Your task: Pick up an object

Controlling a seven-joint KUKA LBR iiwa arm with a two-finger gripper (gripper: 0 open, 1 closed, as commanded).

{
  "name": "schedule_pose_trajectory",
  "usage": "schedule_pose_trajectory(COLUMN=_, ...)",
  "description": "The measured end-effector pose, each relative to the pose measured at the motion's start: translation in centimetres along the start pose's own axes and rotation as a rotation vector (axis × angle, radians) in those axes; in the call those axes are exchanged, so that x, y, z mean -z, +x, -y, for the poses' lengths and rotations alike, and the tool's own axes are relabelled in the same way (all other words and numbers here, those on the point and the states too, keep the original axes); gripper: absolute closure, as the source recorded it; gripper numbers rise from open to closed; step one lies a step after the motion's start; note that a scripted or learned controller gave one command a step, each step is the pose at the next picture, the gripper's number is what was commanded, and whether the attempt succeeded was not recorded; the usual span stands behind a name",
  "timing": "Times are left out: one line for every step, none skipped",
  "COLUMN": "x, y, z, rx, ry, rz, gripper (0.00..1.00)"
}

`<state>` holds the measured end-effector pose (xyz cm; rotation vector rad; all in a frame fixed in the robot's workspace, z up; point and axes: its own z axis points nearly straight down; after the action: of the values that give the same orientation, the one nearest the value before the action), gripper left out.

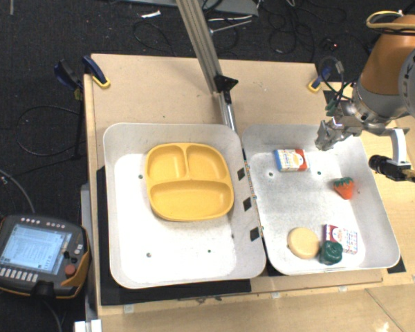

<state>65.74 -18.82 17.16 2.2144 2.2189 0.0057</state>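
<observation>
1. The gripper [326,138] hangs over the right bin [373,206], near the small carton [290,160]; I judge it is approaching.
2. Whether it grasps anything, I cannot tell.
3. Next it must descend exactly over the carton.

Bright, even light from overhead, and both white bins [187,268] glow close to washed out. Shadows are soft and short: a faint one hugs the yellow tray [189,182]. The dark floor [34,33] swallows detail. Focus is slightly soft throughout, with some grain.
</observation>
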Motion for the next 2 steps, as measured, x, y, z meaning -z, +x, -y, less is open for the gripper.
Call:
schedule_pose_trajectory(x=5.2, y=-1.0, z=0.0, rx=-0.002, ry=0.000, rz=0.000, gripper=1.00)
schedule_pose_trajectory(x=10.2, y=-1.0, z=-0.2, rx=0.000, ry=0.000, rz=0.000, gripper=1.00)
